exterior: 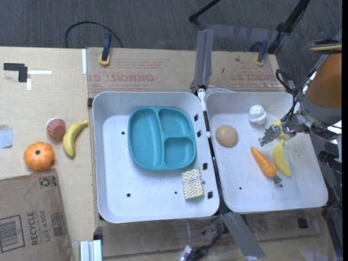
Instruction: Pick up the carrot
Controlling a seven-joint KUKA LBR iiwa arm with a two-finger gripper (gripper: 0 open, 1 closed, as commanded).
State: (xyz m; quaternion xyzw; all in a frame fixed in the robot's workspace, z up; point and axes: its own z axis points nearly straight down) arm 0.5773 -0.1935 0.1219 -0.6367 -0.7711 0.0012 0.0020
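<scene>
An orange carrot lies at a slant in the right bin, its green tip toward the near right. My gripper hangs over the right bin's right side, up and to the right of the carrot and apart from it. It is just above a yellow banana that lies beside the carrot. Its metal fingers look slightly parted with nothing between them.
In the right bin there is also a tan egg-shaped thing and a white object. The left bin holds a teal divided plate and a small patterned box. On the bench at the left lie a pumpkin, a banana and a pink cupcake.
</scene>
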